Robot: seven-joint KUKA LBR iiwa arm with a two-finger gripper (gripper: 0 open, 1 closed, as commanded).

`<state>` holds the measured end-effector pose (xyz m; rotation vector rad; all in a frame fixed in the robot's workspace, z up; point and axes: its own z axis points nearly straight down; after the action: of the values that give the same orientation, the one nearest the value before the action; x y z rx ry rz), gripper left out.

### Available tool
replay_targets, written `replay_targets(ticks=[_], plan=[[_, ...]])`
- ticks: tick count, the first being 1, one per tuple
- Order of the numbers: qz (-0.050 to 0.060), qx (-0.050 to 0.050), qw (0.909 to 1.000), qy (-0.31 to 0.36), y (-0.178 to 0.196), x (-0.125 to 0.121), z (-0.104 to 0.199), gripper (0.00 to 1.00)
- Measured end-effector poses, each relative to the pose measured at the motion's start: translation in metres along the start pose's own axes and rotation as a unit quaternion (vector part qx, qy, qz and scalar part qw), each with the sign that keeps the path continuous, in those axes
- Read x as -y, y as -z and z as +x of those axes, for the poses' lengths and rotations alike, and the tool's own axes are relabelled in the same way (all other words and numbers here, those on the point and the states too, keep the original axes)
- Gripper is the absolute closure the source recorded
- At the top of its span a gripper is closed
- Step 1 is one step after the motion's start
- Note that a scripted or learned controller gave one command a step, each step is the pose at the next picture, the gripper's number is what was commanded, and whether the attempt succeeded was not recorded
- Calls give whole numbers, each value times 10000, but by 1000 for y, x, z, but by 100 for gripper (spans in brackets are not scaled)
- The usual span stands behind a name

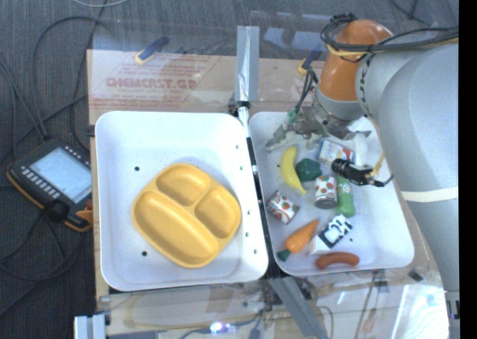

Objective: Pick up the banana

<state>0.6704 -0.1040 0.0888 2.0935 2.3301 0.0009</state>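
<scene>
Fingers (pixel 300 127) look spread apart to me with nothing between them. They sit at the 12 o'clock end of the right bin (pixel 387 255), hanging off the grey arm (pixel 417 121) with its orange band.

The banana (pixel 289 170) lies flat in that same bin, just at 6 o'clock from the fingers and apart from them. Its long axis runs roughly 12 to 6, with the lower tip swinging toward 5 o'clock. Smooth yellow plastic look, gently curved.

A dark green lumpy thing (pixel 308 170) is touching it at 3 o'clock. Further toward 3 o'clock there's a small can (pixel 325 191) with a red label I can't read, then a green bottle (pixel 345 200). At 7 o'clock from the banana is a little red and white carton (pixel 282 206), print too small to read. Toward 6 o'clock there's an orange carrot (pixel 302 236), and a reddish sausage (pixel 337 260) lies beyond it.

The left bin (pixel 119 144) holds a glossy yellow tray (pixel 188 213) with three compartments. The cardboard sheet (pixel 149 84) on the table at 12 o'clock has red lettering that looks like "CHEMCAST".
</scene>
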Motion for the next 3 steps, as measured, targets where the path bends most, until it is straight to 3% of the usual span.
replay_targets(ticks=[1,2,3], plan=[[-11,-6,9995,308,1,34,0,0],[28,-24,9920,1262,96,0,56,0],[37,-31,9894,1449,52,51,3,0]])
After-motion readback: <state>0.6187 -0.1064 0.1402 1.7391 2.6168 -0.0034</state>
